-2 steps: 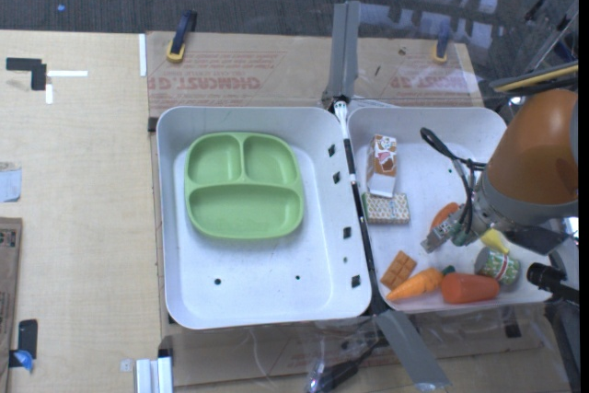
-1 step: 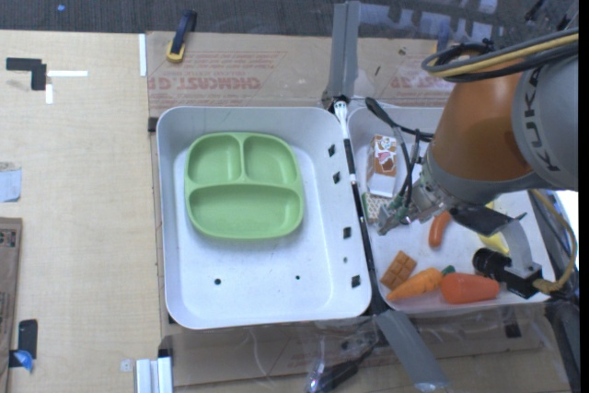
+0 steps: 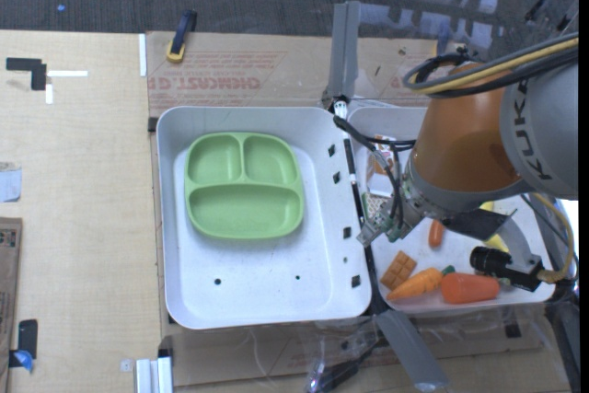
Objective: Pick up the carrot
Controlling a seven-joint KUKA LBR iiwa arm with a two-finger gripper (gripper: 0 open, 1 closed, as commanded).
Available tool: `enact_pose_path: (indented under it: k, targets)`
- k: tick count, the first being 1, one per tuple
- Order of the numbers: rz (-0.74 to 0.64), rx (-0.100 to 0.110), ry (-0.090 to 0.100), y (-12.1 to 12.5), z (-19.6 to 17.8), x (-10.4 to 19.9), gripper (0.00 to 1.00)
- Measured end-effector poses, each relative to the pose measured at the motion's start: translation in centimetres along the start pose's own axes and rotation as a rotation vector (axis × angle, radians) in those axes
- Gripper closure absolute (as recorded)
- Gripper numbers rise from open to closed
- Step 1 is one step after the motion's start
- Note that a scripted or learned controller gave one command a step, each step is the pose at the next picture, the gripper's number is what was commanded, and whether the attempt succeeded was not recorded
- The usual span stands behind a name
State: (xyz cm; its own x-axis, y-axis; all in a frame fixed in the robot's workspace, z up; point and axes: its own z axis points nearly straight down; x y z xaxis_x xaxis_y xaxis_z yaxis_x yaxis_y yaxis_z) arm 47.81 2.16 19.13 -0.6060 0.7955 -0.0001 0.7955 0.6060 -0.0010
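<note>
The carrot (image 3: 416, 283) is orange with a small green top. It lies flat at the front of the right bin (image 3: 396, 117), pointing left, with no part of the arm touching it. The arm's orange-banded wrist (image 3: 465, 147) hangs over the middle of that bin and hides much of it. My gripper (image 3: 379, 221) shows below the wrist at the bin's left wall, up and left of the carrot and apart from it. Nothing can be seen held in it.
Beside the carrot lie a red-orange vegetable (image 3: 469, 288) on its right, a brown waffle piece (image 3: 398, 269) on its left, and a small orange-red piece (image 3: 436, 235) behind it. A yellow item (image 3: 497, 242) peeks out further right. The left bin (image 3: 248, 290) holds a green divided plate (image 3: 244, 185).
</note>
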Motion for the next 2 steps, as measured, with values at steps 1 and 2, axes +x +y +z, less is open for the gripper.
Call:
enact_pose_path:
  k: [1, 2]
  targets:
    - [0.177, 0.002, 0.0, 3.8, 0.1, 5.1, 1.0]
    - [0.564, 0.003, -0.002, 10.5, 1.1, 4.7, 1.0]
